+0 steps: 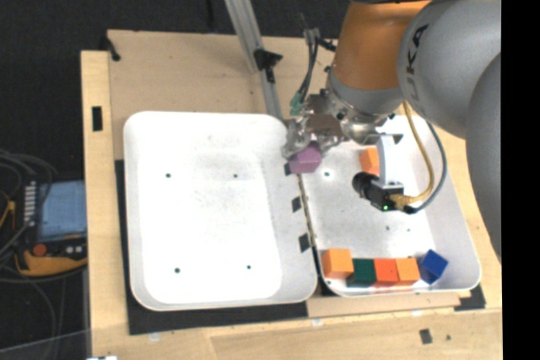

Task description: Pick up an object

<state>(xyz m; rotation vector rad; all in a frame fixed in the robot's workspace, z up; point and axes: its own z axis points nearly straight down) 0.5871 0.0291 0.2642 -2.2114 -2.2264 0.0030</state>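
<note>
So the pincer (305,141) is down at the left rim of the right bin (447,215), right by the gap between the two bins, and there's a small purple block (305,158) sitting directly under it. It looks like the block is pinched at the fingertips, but the wrist hardware crowds that spot, so I honestly can't tell how wide the pincer is or whether it really has the block or is just touching it from above. My guess on handling: it's a little rigid cube, wood or plastic, very light, nothing fragile, flat faces that should give decent grip if the fingers land square on two opposite sides. It looks slightly tilted though, so a corner grab could let it twist out. Along the near wall of the right bin there's a neat row of cubes: orange cube (338,262), green cube (364,271), more orange, then a blue cube (433,265). The left bin (139,206) has only some dark specks.
</note>
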